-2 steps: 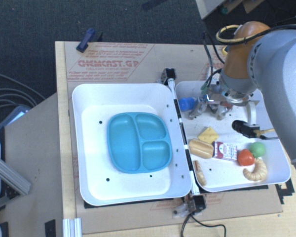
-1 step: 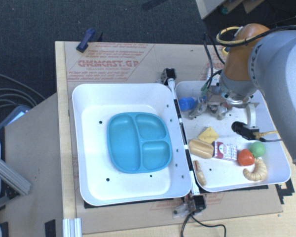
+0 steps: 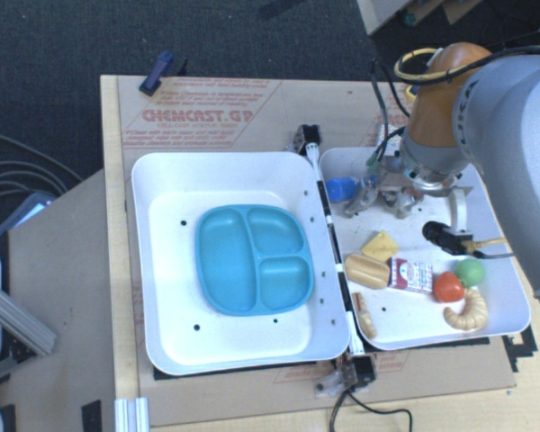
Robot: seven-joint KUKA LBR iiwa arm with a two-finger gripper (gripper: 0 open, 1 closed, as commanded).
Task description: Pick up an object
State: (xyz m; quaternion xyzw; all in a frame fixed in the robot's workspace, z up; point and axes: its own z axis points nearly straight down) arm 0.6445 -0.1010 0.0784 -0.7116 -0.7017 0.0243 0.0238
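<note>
We see the grey arm with its orange band reaching into the far part of the right shallow white plastic bin, its metal two-finger gripper lowered near the far left corner; the fingers appear spread with nothing between them. Just beside it, against the bin's left wall, lies a small blue plastic block. Nearer the middle sit a yellow wedge-shaped piece, a tan bread-like roll and a flat red-and-white packet, touching one another. Toward the right edge rest a glossy red ball, a green ball and a curved croissant-shaped toy. The left white bin carries a smooth turquoise divided plate with three compartments.
</note>
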